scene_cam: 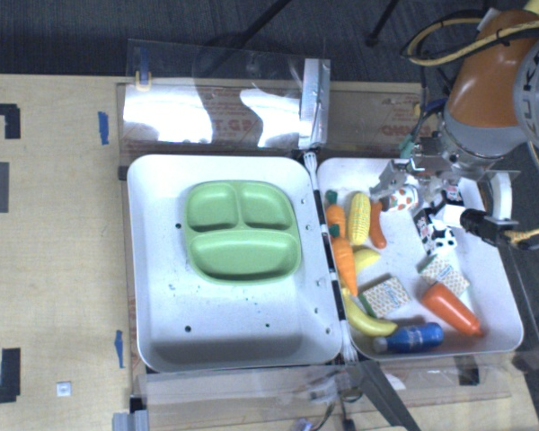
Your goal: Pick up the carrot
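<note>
Two orange tapered pieces lie in the right bin (512,308), and either could pass for the target. The clearer candidate, taken here as the carrot (449,306), lies at about 5 o'clock in that bin. It is a stout cone with its point toward 4 o'clock and its broad end against a chequered packet (446,277). The slimmer orange piece (343,260) lies along the dividing wall at 9 o'clock, hemmed in by a corn cob (359,218) and a banana (368,319).

Handling, as a judgement: the carrot looks like a moulded toy, so it is probably light, rigid and smooth-skinned, and not fragile. A smooth cone tends to squirt out of a pinch toward its thin end. The hold should therefore cross the thick half, square to the long axis and just short of the packet. There is open bin floor at the carrot's 1 o'clock side. At its 8 o'clock side a blue bottle (415,337) lies near, leaving less room there.

The gripper (415,191) stands at about 12 o'clock in the right bin, well apart from the carrot, over small spotted items that cannot be identified. How far it is open cannot be told against that clutter, and no object can be confirmed in its grasp. The left bin (153,268) holds a green divided plate (242,229).
</note>
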Tool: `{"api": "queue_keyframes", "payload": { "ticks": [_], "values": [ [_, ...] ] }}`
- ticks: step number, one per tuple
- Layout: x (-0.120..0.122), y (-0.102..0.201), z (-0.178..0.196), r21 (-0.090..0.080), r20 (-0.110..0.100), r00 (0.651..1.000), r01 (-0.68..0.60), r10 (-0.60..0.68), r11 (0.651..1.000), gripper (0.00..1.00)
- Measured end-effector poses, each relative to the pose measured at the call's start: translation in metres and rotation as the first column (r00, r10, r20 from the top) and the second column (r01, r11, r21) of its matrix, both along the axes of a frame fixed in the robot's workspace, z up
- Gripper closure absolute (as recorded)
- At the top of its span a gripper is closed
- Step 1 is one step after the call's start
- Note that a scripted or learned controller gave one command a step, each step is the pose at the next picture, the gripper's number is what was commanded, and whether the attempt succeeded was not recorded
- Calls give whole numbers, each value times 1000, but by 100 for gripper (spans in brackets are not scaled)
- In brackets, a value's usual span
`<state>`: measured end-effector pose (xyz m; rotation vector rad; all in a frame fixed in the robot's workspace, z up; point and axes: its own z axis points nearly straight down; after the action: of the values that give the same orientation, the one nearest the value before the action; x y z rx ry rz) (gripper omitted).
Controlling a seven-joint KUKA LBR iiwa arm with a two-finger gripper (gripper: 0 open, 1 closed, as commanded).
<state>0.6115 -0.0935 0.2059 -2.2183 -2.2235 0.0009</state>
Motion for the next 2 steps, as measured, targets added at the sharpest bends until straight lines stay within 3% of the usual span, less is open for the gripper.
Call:
{"api": "queue_keyframes", "payload": {
  "ticks": [1,2],
  "values": [
    [-60,-2,-18,0,0,999,51,-51,999,0],
    [-133,-5,-63,0,-4,929,371,-371,929,0]
  ]
}}
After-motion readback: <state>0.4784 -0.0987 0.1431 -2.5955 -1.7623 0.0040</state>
